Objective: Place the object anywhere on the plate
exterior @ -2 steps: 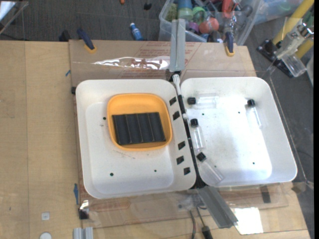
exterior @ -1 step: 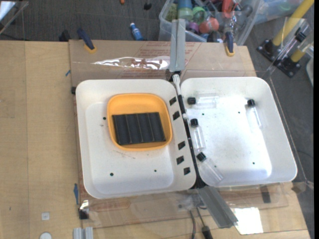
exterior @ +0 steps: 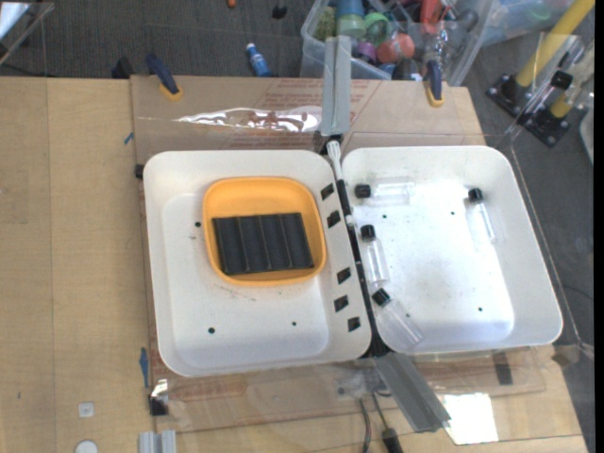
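A pale wooden table (exterior: 66,253) is filling most of the view, carrying a cardboard sheet (exterior: 236,102) along its far edge and two white bins side by side. The left bin (exterior: 189,338) is holding an orange plate (exterior: 264,193) toward its far side, and a dark ribbed rectangular object (exterior: 262,243) is lying flat on that plate, reaching to its near rim. The right bin (exterior: 453,281) is carrying a few clear tubes with black caps (exterior: 376,262) near its left and far edges. Beyond the table's far edge, grey carpet (exterior: 142,17) is showing, with a clear crate of colourful toys (exterior: 406,12) standing on it. The state of the hand: cannot tell.
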You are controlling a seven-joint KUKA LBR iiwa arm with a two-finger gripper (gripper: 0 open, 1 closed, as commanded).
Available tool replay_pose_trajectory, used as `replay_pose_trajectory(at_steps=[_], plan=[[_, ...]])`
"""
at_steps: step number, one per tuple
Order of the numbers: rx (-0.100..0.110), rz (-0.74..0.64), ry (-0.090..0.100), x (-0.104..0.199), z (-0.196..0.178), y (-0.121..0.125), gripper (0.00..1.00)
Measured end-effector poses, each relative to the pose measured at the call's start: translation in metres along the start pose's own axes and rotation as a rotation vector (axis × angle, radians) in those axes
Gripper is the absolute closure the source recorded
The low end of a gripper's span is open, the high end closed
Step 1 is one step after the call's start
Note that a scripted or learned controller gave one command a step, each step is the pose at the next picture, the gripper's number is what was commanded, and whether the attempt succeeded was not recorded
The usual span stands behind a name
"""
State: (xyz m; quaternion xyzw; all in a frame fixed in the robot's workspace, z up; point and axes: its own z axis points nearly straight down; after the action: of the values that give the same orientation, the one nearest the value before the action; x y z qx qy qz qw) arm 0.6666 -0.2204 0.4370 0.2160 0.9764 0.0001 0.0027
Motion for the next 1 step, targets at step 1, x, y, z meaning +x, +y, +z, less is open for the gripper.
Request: replay_pose_trajectory(at_steps=[1], plan=[[-0.002, -0.38, 0.0, 0.0111, -0.0003, -0.0017, 1.0]])
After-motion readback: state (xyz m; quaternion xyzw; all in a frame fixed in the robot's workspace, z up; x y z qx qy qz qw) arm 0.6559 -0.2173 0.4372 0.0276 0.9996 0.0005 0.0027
